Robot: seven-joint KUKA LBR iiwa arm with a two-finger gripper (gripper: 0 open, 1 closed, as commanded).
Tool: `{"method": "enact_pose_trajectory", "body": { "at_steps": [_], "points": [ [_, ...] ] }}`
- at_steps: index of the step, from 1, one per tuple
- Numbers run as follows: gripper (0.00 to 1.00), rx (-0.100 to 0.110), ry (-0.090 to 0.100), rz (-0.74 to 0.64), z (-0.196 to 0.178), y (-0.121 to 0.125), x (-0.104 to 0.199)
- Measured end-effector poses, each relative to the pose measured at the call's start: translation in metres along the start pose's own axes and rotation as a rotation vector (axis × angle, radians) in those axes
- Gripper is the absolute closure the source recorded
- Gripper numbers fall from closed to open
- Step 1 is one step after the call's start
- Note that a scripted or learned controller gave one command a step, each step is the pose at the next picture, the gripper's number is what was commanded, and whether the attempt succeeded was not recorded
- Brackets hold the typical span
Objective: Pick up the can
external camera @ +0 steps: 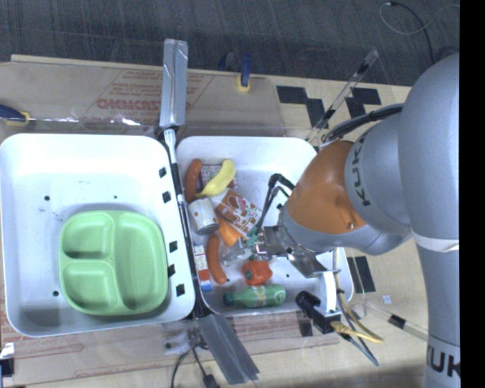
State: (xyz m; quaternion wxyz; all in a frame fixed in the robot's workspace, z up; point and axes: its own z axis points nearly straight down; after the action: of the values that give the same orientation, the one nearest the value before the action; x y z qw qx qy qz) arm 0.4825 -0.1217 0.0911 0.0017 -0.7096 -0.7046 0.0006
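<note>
I count two white bins on the table (32, 75). The left bin (24, 176) holds one green tray (113, 263). The right bin (250, 148) holds one can (203, 215), one banana (217, 179), one green bottle (255, 297). The claw (255, 245) hangs right of the can; I cannot tell its opening.

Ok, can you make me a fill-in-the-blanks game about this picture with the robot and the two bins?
1. The green tray with compartments lies in the ____ bin.
2. The yellow banana lies in the same bin as the ____, a silver cylinder beside the bin's left wall.
3. The green bottle lies on its ____ near the bin's bottom edge.
4. The band above the arm's wrist is ____.

Missing words: left; can; side; orange
</note>
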Motion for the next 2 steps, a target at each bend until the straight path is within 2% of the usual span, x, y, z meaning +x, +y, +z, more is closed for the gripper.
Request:
{"method": "enact_pose_trajectory", "body": {
  "at_steps": [1, 2],
  "points": [
    [0.0, -0.001, 0.0, 0.51, -0.022, 0.059, -0.074],
    [0.0, 0.001, 0.001, 0.164, 0.0, 0.04, -0.063]
  ]
}}
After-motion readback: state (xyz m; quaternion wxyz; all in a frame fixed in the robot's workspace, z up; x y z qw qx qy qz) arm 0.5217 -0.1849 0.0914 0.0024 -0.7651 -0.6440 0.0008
